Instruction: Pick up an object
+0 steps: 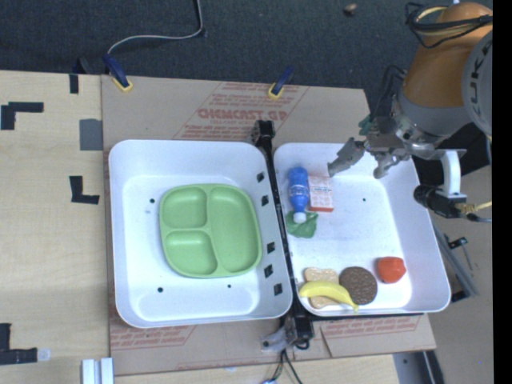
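Red print "CHEMCAST GP" on brown sheet (240, 110) under the bins, far side, reading clear. Small carton (321, 194) in right bin: label unreadable.

Bench (48, 214) with two white bins (128, 214)

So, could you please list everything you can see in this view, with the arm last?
bins: 2, white, side by side on the bench
plate: 1, green, divided, in the left bin
bottle: 1, blue, right bin, by the divider
carton: 1, white and red, beside the bottle
green item: 1, below the bottle
banana: 1, yellow, right bin's near corner
cookie: 1, brown, beside the banana
tomato: 1, red, right of the cookie
gripper: 1, grey, open, over the right bin's far edge
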